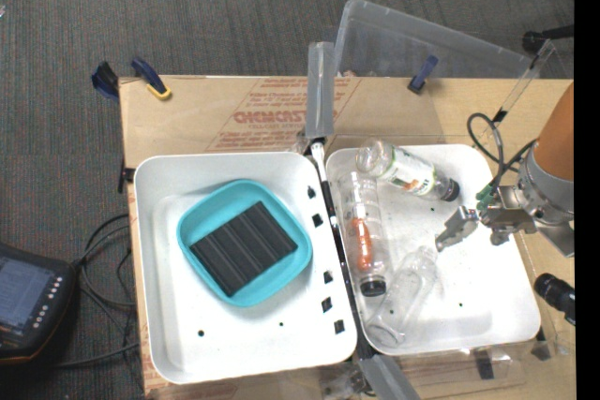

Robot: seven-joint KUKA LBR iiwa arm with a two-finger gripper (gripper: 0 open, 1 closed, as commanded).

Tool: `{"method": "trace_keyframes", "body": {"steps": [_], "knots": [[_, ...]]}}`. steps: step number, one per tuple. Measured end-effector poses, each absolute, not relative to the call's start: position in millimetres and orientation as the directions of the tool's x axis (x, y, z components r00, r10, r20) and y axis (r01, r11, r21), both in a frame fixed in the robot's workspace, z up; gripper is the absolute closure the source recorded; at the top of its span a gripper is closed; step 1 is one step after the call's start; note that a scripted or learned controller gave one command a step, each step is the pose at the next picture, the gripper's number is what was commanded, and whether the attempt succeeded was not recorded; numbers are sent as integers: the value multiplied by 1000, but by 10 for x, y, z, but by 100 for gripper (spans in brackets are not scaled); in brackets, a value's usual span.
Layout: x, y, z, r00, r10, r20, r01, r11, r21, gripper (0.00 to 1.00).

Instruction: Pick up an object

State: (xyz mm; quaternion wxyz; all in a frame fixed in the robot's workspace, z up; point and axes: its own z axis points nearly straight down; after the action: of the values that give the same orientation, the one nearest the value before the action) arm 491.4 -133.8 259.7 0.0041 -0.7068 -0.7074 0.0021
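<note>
Camera view is showing the gripper (457,228) hovering, jaws apart, over the right bin (511,314), risking slipping off clear bottles (405,293).

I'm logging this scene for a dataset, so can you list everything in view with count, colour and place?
bins: 2, white, side by side on the bench
tray: 1, teal with a dark ribbed insert, in the left bin
bottles: 3, clear plastic, in the right bin; one with a green label and dark cap at the back, one with orange contents along the left wall, one near the front
clamps: 3, blue, on the bench's back edge
pendant: 1, black, on the floor at left
arm: 1, grey and orange, at right
hand: 1, over the right bin
</note>
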Motion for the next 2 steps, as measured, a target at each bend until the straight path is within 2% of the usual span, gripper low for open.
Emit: {"method": "trace_keyframes", "body": {"steps": [1,2], "knots": [[5537,-1887,2034,-158,987,3,987,158,-4,0],[6117,-2018,1488,-193,981,2,981,193,-3,0]]}}
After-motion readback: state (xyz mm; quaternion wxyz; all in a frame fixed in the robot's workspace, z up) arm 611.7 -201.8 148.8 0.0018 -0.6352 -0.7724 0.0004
